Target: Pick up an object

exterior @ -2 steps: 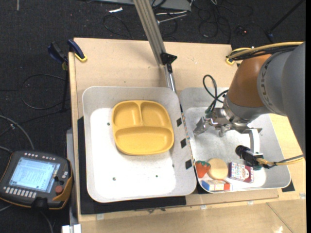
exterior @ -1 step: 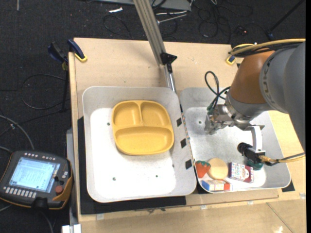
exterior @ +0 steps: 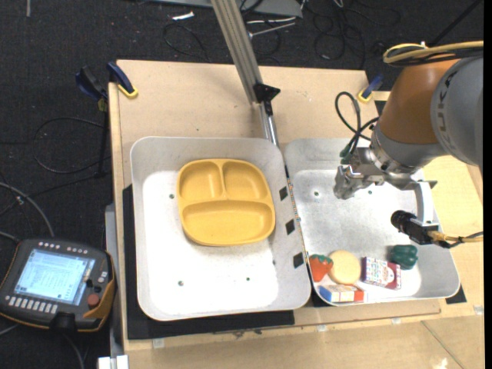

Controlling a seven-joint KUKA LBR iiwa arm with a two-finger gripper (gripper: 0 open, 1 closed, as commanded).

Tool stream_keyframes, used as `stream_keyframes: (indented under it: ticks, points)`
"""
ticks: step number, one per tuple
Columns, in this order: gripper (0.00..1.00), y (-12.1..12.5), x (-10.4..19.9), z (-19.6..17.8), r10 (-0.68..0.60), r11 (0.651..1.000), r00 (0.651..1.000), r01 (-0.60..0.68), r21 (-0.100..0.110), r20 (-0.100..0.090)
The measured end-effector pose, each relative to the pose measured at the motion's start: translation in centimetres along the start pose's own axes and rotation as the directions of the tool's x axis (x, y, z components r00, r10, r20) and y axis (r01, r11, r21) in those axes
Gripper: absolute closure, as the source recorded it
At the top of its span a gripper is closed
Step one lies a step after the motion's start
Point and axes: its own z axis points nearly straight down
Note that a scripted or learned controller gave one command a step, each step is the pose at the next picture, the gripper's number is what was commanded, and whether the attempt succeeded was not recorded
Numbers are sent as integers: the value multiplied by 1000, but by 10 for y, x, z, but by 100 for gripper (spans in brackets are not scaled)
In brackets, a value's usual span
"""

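Robotics lab (teach pendant (exterior: 55, 283), cables (exterior: 300, 18))

A teach pendant (exterior: 54, 281) with a lit screen lies on the dark floor at near left. Blue-and-yellow clamps (exterior: 121, 80) grip the bench's far-left corner. A metal pole (exterior: 240, 41) slants across the far bench edge.

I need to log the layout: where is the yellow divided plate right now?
The yellow divided plate lies in the left bin, toward its upper half, apart from the gripper over the right bin.
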Motion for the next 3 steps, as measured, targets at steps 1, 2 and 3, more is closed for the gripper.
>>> stream_keyframes:
  ticks: [1,2,3]
  points:
    - [100,3,11,-53,-2,1000,1000,2,0,0]
    - [100,5,11,-106,-2,1000,1000,2,0,0]
    - [100,29,61,-84,-5,1000,1000,5,6,-2]
